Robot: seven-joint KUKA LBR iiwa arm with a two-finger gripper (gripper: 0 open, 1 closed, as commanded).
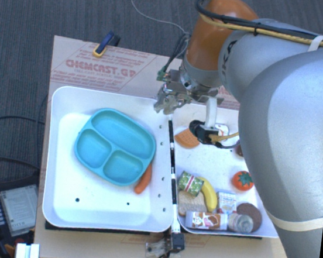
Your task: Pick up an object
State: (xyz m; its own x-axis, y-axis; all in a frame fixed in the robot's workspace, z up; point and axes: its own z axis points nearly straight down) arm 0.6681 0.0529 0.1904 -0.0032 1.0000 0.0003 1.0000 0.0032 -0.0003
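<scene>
My gripper (pixel 166 103) hangs over the far end of the divider between the two bins, at the back rim of the left bin (pixel 53 141). Nothing is visible in it. A blue divided plate (pixel 115 146) lies in the left bin, with an orange carrot (pixel 143 180) against its right side. In the right bin (pixel 228 159) an orange slice (pixel 186 139) lies closest to the gripper. Further forward are a tomato (pixel 242 180), a green can (pixel 190 182), a banana (pixel 209 195) and a bottle (pixel 215 221) on its side.
A brown round thing (pixel 251 213) and a white packet (pixel 227 199) crowd the right bin's front corner. The big grey arm (pixel 287 112) covers the right bin's far right side. A blue clip (pixel 105 43) lies on the board behind the bins.
</scene>
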